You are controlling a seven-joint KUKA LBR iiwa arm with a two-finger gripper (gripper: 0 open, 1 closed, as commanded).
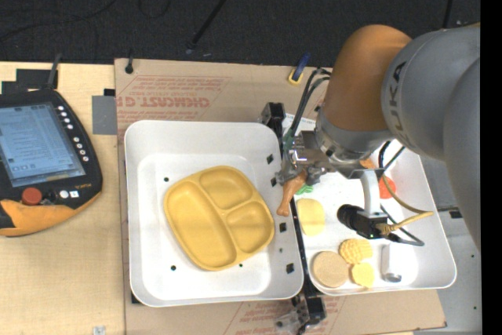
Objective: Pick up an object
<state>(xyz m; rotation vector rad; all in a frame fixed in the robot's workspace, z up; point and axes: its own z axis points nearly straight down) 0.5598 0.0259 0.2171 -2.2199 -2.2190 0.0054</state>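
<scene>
My gripper is low over the left edge of the right bin, under the grey arm with the orange band. An orange toy carrot with a green top lies tilted just below it, reaching over the wall between the two bins. The carrot touches or nearly touches the gripper; I cannot tell whether it is gripped. Close by in the right bin are a pale yellow block, a round yellow knobbly piece, a beige disc and a small yellow piece.
The left bin holds a yellow divided plate. A small white-grey item and a red-orange piece lie further right in the right bin. A control pendant rests on the bench at the left.
</scene>
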